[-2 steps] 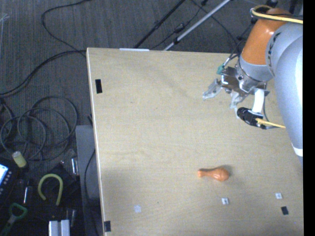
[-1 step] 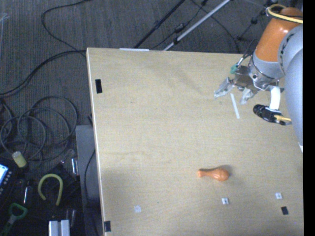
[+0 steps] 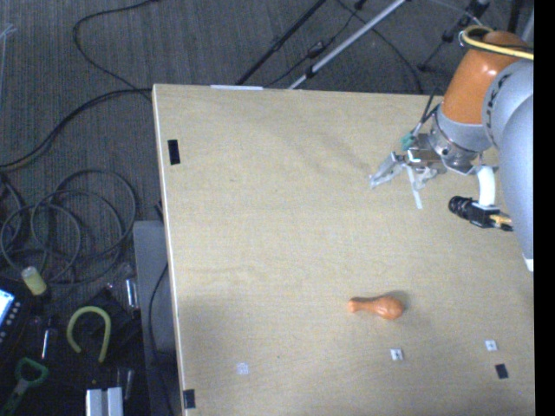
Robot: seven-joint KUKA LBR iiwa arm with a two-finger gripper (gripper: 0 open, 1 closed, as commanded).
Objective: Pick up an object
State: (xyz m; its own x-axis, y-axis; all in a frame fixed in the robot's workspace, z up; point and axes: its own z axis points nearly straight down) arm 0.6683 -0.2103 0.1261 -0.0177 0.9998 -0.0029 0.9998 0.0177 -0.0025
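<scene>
— Counted? 
— One arm (image 3: 507,102), grey with an orange band, reaching in from the right. One gripper (image 3: 397,180), far right over the bench (image 3: 260,232). One orange object (image 3: 378,307), pear-shaped, narrow end pointing left. 
— Gripper state? 
— Spread wide, two fingers (image 3: 380,178) splayed apart, nothing between them. Hanging above bare tan surface, well apart from the object. 
— And the object? 
— Lying flat, near right of the bench, nearer than the gripper and slightly left of it. Touching nothing. 
— Small things? 
— Three little pale squares (image 3: 396,354) along the near edge, plus three dark tabs (image 3: 173,152): one at the far left, one at the near left corner, one near right. 
— Edges, room? 
— Left and far edges plain to see, sharp against dark carpet. Broad open surface on every side of the object. Cables (image 3: 69,224) coiled on the floor at left, off the bench. Stand legs (image 3: 364,20) beyond the far edge.
</scene>
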